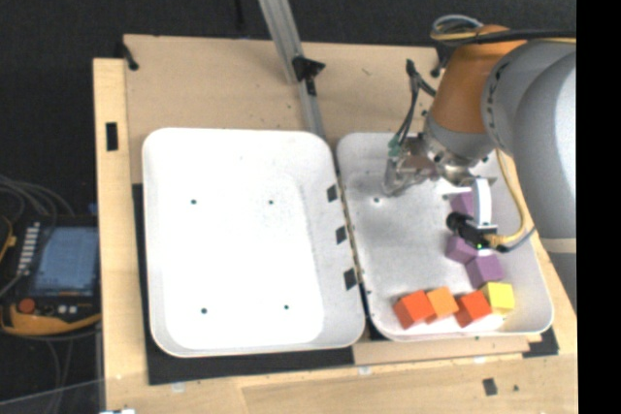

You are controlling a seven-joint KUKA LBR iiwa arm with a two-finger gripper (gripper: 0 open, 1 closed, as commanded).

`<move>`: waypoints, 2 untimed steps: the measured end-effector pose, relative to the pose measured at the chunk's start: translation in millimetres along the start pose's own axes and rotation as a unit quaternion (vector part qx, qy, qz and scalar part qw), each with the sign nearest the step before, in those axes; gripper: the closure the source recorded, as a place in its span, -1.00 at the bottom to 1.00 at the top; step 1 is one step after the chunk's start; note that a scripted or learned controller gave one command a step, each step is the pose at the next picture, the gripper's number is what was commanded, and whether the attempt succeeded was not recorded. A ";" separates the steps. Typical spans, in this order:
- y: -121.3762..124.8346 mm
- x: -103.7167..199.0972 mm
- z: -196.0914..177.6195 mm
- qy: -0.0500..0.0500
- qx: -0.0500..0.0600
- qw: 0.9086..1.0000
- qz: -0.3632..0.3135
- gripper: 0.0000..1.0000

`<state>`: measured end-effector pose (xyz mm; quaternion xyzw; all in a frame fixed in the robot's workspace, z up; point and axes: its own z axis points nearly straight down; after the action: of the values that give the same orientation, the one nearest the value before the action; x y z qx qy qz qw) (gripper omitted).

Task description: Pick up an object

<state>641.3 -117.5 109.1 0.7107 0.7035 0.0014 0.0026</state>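
Left to right, as the items lie.

Table (223, 92): tan board bearing two shallow white bins side by side.

Left bin (233, 238): white floor with a few small dark dots; no blocks are seen in it.

Right bin (408, 238): holds all the candidate objects, gathered along its near and right-hand sides, with bare floor toward its far left part.

Orange blocks (427, 305): two, side by side near the near rim, touching or nearly so.

Red block (473, 306): just right of the orange pair, close against its neighbours.

Yellow block (500, 295): beside the red one, near the right corner.

Purple blocks (475, 252): a few stacked along the right wall, partly masked by a black cable fitting.

Pincer (398, 177): low over the far left part of the right bin, above bare floor, well apart from every block. Whether it stands wide or narrow cannot be told from this slant; nothing is seen in it.

Handling note, as judgement: the grasp is not yet begun. The orange pair looks the most accessible target, standing clear of the wall. To do it well, travel to the near rim, align across one block's free faces, and descend squarely; crowded neighbours risk a nudge or a double pinch.
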 end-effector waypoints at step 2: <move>0.7 -5.5 -123.5 0.000 -0.002 1.000 -0.003 1.00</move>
<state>641.2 -122.7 232.6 0.7088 0.7054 0.0024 0.0039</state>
